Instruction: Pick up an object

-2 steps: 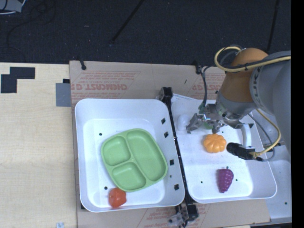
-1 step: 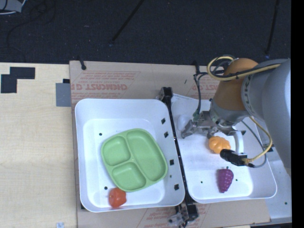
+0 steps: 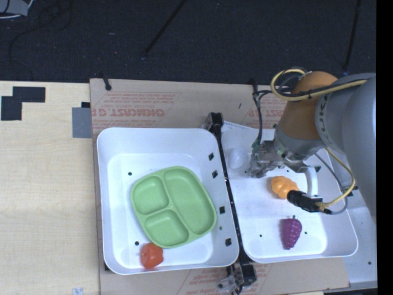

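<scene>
Arm (image 3: 334, 118): grey with orange band, reaching in from the right, wrist bent down over the right bin's far half.
Gripper (image 3: 261, 165): low over the right bin (image 3: 341, 247), near its far-left corner, close to the divider between the bins.
Fingers: cannot tell whether open or closed; the metal parts blur together against the white floor.
Orange object (image 3: 282, 186): on the right bin's floor, about mid-bin, just beside the gripper toward the near-right, apart from it.
Purple object (image 3: 291, 232): knobbly, grape-like, near the right bin's near edge, apart from the orange one.
Green plate (image 3: 173, 206): three compartments, lying across the middle of the left bin (image 3: 113, 146).
Red object (image 3: 151, 255): left bin's near edge, at the plate's near-left rim.
</scene>
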